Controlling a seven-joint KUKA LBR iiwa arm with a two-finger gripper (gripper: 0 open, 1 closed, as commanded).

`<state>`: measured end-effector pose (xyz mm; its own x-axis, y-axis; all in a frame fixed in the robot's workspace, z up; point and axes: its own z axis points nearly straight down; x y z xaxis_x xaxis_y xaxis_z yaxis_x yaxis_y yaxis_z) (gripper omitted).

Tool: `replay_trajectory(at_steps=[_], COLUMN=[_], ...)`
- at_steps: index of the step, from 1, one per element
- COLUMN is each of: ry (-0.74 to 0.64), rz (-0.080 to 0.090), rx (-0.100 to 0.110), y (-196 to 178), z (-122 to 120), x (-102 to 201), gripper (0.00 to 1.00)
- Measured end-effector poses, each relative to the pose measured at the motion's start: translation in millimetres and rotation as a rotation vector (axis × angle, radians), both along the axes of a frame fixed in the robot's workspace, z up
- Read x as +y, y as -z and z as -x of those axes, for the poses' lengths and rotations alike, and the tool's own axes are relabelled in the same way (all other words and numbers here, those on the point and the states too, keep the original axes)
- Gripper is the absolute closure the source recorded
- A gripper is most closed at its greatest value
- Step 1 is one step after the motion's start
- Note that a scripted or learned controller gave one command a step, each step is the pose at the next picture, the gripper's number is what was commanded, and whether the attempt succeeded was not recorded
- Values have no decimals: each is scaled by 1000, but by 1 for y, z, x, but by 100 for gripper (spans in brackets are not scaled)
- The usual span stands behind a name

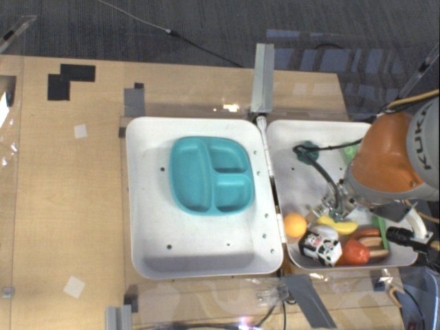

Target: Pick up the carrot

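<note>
Two shallow white bins sat side by side on the wooden surface (62, 205). The left bin (148, 253) carried a teal divided plate (211, 174), lying flat a little far of the bin's middle. The right bin (289, 139) held a cluster of small things crowded into its near half.

The grey arm (412, 184) came in from the right, its orange band (388, 153) over the right part of that bin. A black cable with a green connector (305, 151) ran across the far part of the bin toward the arm. The tool (335, 206) pointed down over the cluster, just above a yellow piece (337, 224). From this slant we could not tell whether the tool was wide or narrow, nor whether anything sat within it.

Near the bin's left wall lay a round orange piece (294, 225). Just beside it, nearer to us, stood a black and white object (322, 246). Right of that lay a red round piece (355, 252), touching a brown and red piece (369, 237). A green piece (380, 223) showed at the right, partly under the arm, and another bit of green (350, 151) showed at the far edge of the orange band.

We could not tell for certain which piece in the cluster was the carrot; it was somewhere among them in the near half of the right bin.
</note>
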<state>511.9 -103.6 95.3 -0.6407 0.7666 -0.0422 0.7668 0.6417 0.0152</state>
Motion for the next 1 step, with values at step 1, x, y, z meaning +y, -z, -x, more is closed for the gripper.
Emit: replay_trajectory(at_steps=[1], ry=[-373], rz=[-13], rx=[28], y=[-94], z=[-73], x=[56], gripper=[0])
